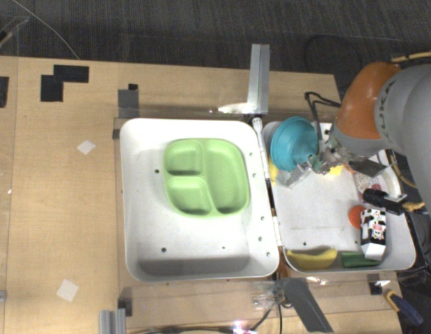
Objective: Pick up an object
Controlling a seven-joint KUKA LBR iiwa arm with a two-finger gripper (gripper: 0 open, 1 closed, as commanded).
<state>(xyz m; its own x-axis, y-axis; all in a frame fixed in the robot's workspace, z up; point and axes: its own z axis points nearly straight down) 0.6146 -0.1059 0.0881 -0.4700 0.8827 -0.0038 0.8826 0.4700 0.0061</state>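
A teal bowl [293, 143] hangs tilted over the far left corner of the right bin [319, 214], its edge overlapping the bin's wall. My gripper [314, 163] reaches in from the right below the orange band and is shut on the bowl's rim. A bit of something yellow [273, 167] shows just under the bowl.
The left bin [142, 186] holds a green divided plate [205, 176]. Along the right bin's near edge lie a yellow banana [312, 257] and a green item [356, 259]. A cow-patterned carton [373, 232] and a red object [354, 216] sit at its right side.
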